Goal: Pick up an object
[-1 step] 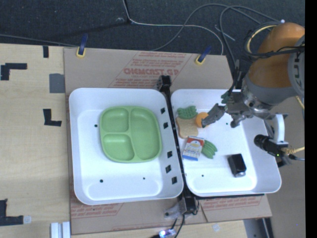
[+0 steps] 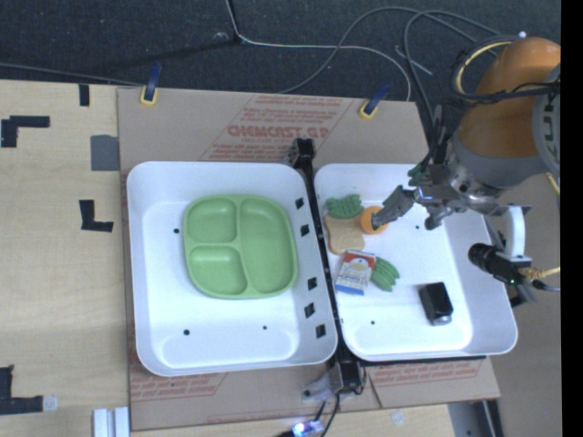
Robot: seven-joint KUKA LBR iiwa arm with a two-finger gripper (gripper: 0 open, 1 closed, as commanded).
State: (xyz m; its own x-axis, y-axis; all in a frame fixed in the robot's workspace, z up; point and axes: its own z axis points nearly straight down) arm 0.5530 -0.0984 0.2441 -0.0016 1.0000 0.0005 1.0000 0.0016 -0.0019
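Over the right bin [image 2: 483, 335], the gripper [image 2: 393, 209] hangs with its fingers at an orange piece [image 2: 372, 220], whether spread or shut I cannot tell, near a toast slice [image 2: 344, 236], leafy greens [image 2: 342, 206], a carton [image 2: 355, 272] and a black block [image 2: 436, 301].

A pale green divided plate [image 2: 241, 247] lies in a white bin [image 2: 146, 271]; an orange ball [image 2: 372, 219], a black block [image 2: 436, 301].

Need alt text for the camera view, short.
The arm's claw hangs low over the right bin, beside an orange piece, among small toy foods and a black block. The left bin holds a green divided plate.
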